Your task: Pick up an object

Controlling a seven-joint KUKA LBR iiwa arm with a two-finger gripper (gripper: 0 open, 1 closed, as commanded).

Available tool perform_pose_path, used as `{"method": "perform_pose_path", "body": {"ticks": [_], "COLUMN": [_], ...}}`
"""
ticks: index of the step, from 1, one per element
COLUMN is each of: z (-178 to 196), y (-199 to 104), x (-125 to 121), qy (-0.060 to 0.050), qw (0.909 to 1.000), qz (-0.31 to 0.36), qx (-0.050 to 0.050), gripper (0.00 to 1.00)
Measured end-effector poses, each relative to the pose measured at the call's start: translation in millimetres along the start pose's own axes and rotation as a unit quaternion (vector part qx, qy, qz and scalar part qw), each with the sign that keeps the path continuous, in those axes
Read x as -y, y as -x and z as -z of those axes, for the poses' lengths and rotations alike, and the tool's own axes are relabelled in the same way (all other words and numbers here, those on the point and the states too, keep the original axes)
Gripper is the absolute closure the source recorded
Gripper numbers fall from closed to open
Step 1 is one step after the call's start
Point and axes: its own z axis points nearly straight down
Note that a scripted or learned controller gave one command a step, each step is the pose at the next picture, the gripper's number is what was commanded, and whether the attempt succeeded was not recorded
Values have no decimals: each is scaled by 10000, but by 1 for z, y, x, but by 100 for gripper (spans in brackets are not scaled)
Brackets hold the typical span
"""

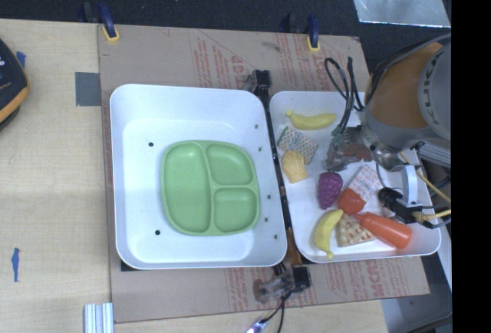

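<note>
- Claw sits low inside the right bin, at the end of the grey arm with its orange band, which comes in from the right; whether it is released or clenched cannot be told, as its tip is dark and blurred against the bin floor.
- Nothing can be seen gripped by it.
- Just below the claw lies a purple grape bunch, close to the tip; contact cannot be judged.
- At the back of the right bin lies a yellow banana, lengthwise along the far wall.
- Left of the claw are a pale checkered piece and, just in front of it, a yellow corn cob, both near the wall shared with the left bin.
- Toward the front lies a second banana, curved and greenish at its lower end, touching a waffle-patterned piece.
- Right of these is an orange carrot lying across the front corner, with a red tomato-like item just beside its left end.
- Left bin holds a light green divided plate with three compartments, lying flat near the middle.
- Both bins rest on a brown cardboard sheet clamped to the wooden table.
- Black cables loop over the far rim of the right bin beside the arm.
</note>
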Motion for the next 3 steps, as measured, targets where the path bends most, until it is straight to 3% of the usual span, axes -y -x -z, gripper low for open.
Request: {"method": "perform_pose_path", "body": {"ticks": [1,2,3], "z": [0,-11,-1], "y": [0,-16,-15], "x": [0,55,55], "qy": [1,4,-3], "qw": [10000,10000,10000], "qz": [2,-17,0], "qx": [1,-13,-8], "gripper": [0,0,100]}}
